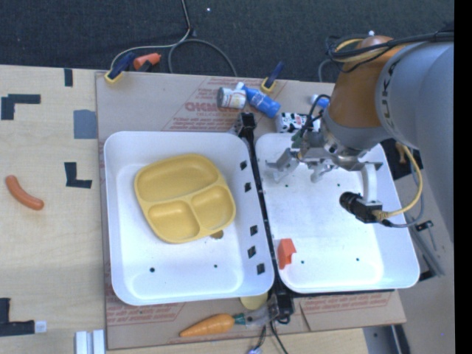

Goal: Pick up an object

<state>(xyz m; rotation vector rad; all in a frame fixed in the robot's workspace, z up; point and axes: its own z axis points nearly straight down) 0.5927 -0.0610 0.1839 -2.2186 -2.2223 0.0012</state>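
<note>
The claw is seen spread and holding nothing, low over the right bin, in that bin's far half. The orange block, judged the likeliest pick, lies in that bin's near left corner, well apart from the claw.

A toy carrot lies on the cardboard just past the near edge of the left bin. Well to the left, on the wooden bench top, lies an orange sausage-shaped toy. Beyond the bins' far edge a blue and white bottle lies on its side, with an orange-handled clamp further left.
</note>
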